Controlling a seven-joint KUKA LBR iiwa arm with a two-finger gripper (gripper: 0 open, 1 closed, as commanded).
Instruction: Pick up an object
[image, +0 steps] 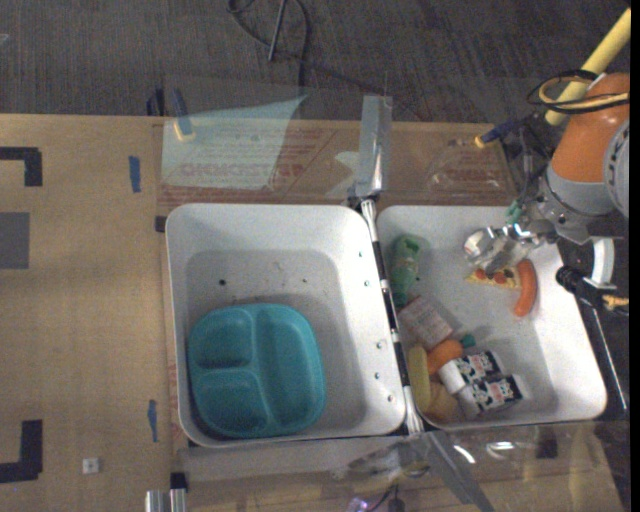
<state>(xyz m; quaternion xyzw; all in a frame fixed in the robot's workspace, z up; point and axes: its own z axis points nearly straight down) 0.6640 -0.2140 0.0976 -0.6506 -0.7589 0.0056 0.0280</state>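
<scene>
Metal tool (497, 243): seen at about 1 o'clock of the right bin, low over its upper part; whether its fingers are spread or closed cannot be told, and nothing can be made out between them.
Arm (592, 150): grey with an orange band, brought in from 3 o'clock, its wrist above the right bin's upper right corner.
Orange curved piece (525, 287): lying on the bin floor just at 5 o'clock of the tool, apart from the other things; beside it, at its 9 o'clock, a small orange and yellow item (489, 277) is found directly under the tool, and contact cannot be judged.
Right bin (560, 370): white and shallow, set at 3 o'clock of the scene.
Green object (405, 264): placed against the right bin's left wall, at 9 o'clock of the tool.
Grey packet (427, 322): laid below the green object, tilted.
Orange round item (445, 354): found at 6 o'clock of the packet, touching the cartons.
Black and white cartons (487, 383): two, lying side by side near the bin's lower edge.
Yellow item (419, 376): pressed along the left wall at the lower corner.
Left bin (260, 235): white, set against the right bin.
Teal divided plate (256, 369): resting in the left bin's lower half, at 7 o'clock.
Bench (80, 330): tan, marked with blue tape (134, 172) and black marks.
</scene>
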